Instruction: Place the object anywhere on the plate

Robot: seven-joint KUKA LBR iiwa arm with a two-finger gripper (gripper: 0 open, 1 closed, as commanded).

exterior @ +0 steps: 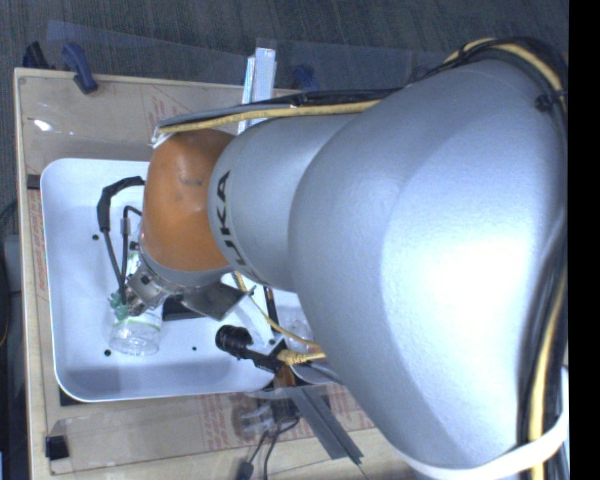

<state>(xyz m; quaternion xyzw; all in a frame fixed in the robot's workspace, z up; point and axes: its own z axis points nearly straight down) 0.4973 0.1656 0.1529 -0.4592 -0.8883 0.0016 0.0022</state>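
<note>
Grey arm (400,258) covers most of the white bin (70,268); its claw (130,303) hangs low over a clear plastic object (137,336) lying on the bin floor, probably for grasping; claw opening I cannot tell

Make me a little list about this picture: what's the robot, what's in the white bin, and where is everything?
arm: grey with an orange band, reaching in from the right and covering much of the view
bin: white, on the left of the bench
gripper: low over the bin, fingers too hidden to judge
object: small clear thing in the bin, just below the gripper; whether they touch is unclear
plate: cannot pick one out
cables: black loops beside the wrist
</note>
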